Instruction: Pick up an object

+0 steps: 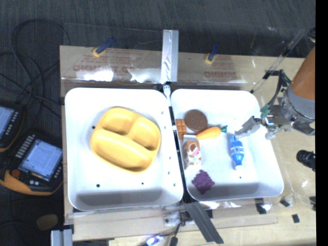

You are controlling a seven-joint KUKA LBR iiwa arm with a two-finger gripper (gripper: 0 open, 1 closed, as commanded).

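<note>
A pale wooden bench (292, 193) holds two shallow white plastic bins side by side, touching: the left bin (82, 188) and the right bin (266, 178). A clear plastic sheet (128, 65) lies on the bench behind them.

Dark carpet floor (154, 6), black cables (31, 86), pale wooden bench (302, 188).

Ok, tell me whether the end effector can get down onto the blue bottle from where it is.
Probably yes: the end effector hangs just beside the blue bottle, which lies apart from the carrot, nothing over it.
</note>
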